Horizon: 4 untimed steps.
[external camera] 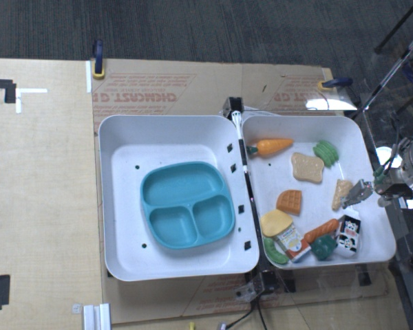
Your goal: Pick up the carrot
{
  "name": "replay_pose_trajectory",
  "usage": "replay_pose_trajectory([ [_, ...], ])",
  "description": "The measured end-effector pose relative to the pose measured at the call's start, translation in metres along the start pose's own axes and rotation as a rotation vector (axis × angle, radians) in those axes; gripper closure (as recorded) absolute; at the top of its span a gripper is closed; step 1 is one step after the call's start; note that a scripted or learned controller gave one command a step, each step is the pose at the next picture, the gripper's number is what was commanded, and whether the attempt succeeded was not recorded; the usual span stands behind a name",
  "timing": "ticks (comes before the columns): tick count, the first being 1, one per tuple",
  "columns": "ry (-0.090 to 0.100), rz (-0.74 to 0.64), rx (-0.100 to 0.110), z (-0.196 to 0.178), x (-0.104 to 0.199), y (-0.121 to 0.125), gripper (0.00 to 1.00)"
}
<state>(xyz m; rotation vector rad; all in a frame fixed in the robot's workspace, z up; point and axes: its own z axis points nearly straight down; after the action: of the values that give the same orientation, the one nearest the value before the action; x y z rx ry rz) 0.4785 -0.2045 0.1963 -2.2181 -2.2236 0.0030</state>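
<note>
The carrot (272, 146), orange with a small green stem at its left end, lies flat in the far left corner of the right bin (368, 150), close to the dividing wall. My gripper (358, 194) hangs low over the right side of that bin, beside a pale cracker-like piece (341, 193). It is well to the right of the carrot and nearer the front. Nothing shows between its tips.
The right bin also holds a bread slice (308, 167), green leaf (325, 151), waffle (290, 201), yellow wedge (276, 222), juice box (291, 241), milk carton (348, 234) and a second orange piece (321, 229). A teal divided plate (187, 205) sits in the left bin.
</note>
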Motion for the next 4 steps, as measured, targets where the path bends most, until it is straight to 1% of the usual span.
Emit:
replay_pose_trajectory([
  [1, -0.002, -0.028, -0.002, -0.072, 0.029, 0.094, 0.00],
  [2, 0.000, -0.054, 0.001, 0.035, 0.087, 0.151, 0.00],
  [3, -0.002, 0.108, -0.019, 0.092, 0.102, 0.187, 0.00],
  [4, 0.001, 0.103, -0.024, 0.080, 0.104, 0.189, 1.00],
])
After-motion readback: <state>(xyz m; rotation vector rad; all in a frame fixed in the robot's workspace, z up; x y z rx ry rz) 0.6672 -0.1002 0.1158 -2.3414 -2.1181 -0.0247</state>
